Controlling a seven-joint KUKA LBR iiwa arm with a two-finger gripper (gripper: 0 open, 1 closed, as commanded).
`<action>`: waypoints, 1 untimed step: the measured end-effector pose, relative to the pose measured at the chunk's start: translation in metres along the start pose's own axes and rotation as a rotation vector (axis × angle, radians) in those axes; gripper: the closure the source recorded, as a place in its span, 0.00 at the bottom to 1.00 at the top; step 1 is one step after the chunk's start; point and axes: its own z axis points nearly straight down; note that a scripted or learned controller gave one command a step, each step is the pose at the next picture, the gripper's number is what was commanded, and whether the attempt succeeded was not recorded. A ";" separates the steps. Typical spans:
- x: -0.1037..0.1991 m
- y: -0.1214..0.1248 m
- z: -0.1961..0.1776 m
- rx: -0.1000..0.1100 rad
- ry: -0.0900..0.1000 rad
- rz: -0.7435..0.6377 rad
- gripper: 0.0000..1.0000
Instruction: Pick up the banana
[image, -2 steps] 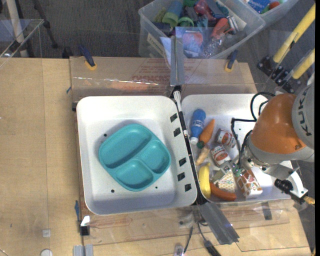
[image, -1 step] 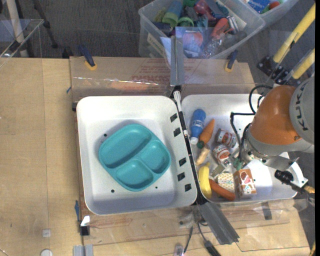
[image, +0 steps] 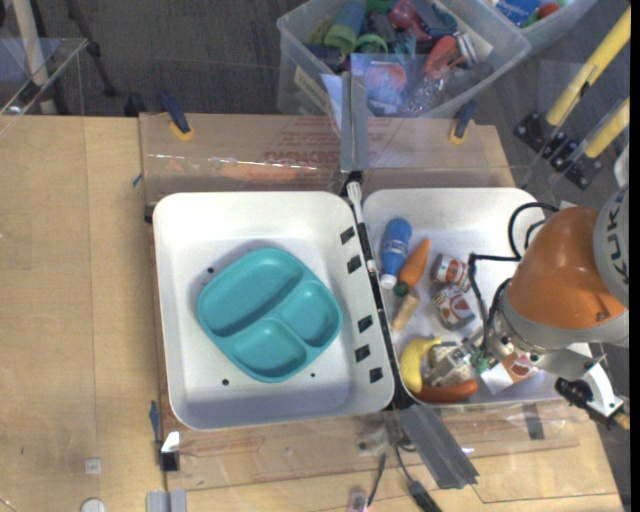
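The banana (image: 413, 358) lies in the right bin (image: 470, 200), at its near left corner, close against the divider between the bins; the claw (image: 462, 362) sits just to the banana's right, low among the items; contact between the two cannot be confirmed. The claw's state cannot be told; its tip is blurred and merges with the clutter. The banana's right part is hidden behind the claw and a red item (image: 450, 391) along the near wall; the visible part is yellow, short and curved. The arm's orange band (image: 565, 275) covers the right side of the bin. The left bin (image: 190, 225) holds a teal divided plate (image: 267, 313).
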 end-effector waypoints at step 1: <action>-0.003 0.000 -0.010 -0.002 -0.005 0.005 1.00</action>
